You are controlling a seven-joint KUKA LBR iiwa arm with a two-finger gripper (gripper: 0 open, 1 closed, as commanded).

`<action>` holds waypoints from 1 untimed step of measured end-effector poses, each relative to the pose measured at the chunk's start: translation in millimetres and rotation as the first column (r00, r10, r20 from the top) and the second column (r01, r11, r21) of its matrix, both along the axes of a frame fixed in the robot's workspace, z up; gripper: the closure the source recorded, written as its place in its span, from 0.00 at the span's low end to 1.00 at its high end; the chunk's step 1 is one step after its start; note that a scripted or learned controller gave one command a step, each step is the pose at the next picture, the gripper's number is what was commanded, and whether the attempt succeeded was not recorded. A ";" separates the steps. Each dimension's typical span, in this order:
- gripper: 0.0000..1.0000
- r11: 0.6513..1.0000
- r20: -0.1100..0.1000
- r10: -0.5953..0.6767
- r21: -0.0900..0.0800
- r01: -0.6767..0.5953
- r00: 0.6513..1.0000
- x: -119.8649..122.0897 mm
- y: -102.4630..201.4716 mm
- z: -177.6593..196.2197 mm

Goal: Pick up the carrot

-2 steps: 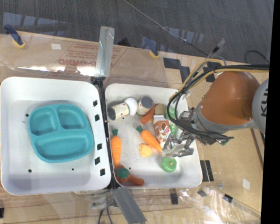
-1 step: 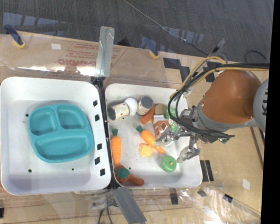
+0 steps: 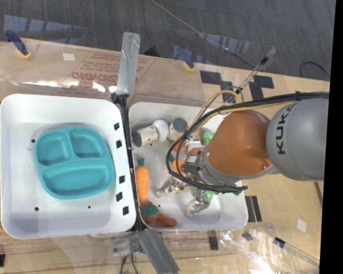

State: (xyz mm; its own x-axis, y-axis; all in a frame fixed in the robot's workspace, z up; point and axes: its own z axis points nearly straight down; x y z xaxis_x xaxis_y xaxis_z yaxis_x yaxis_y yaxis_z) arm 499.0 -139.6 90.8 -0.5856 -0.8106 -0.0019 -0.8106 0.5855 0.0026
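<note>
The orange carrot (image 3: 142,184) lies lengthwise along the left wall of the right bin (image 3: 236,215), its green stub pointing to the far side. My gripper (image 3: 182,198) hangs over the bin floor just right of the carrot. Its two metal fingers (image 3: 168,188) are spread apart, so it is open with nothing between them. The nearer finger tip is a short gap from the carrot and not touching it. The grey and orange wrist covers the bin's right half.
A darker orange vegetable with a green cap (image 3: 157,216) lies in the front left corner of the right bin. Small white cylinders (image 3: 151,132) and a can (image 3: 179,127) sit at the bin's back. A green piece (image 3: 205,194) peeks under the wrist. The left bin holds a teal divided plate (image 3: 74,162).
</note>
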 end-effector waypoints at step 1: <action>0.00 0.895 0.006 -0.446 -0.004 0.446 0.895 47.2 29.0 7.5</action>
State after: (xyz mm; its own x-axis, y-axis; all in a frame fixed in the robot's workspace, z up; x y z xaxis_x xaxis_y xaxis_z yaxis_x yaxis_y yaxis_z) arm 546.2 -110.6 98.3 -0.8855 -0.4646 -0.0025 -0.4645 0.8855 -0.0046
